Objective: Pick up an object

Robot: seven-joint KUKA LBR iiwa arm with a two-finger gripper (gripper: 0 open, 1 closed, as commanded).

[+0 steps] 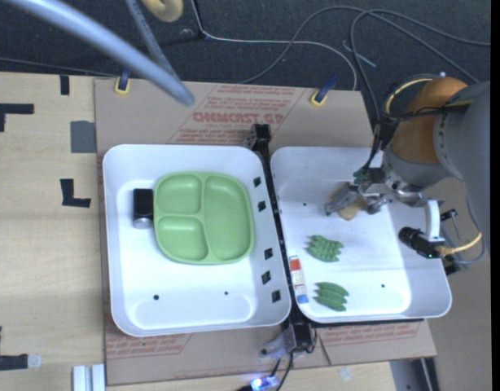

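My gripper (345,203) is low over the upper middle of the right bin (421,300), at the end of the grey arm with its orange band (425,125). A small tan object (352,211) lies right at the gripper's tip, partly hidden by it; whether it is gripped is unclear. Two green pea-pod pieces lie in the same bin: one (324,248) just below the gripper, the other (331,295) nearer the front. A small red-and-white tube (296,274) rests against the bin's left wall.
The left bin (120,243) holds a green divided plate (204,217) and a small black block (142,205) at its left. A divider with black clips (270,218) separates the bins. Cables hang beyond the bins at the back.
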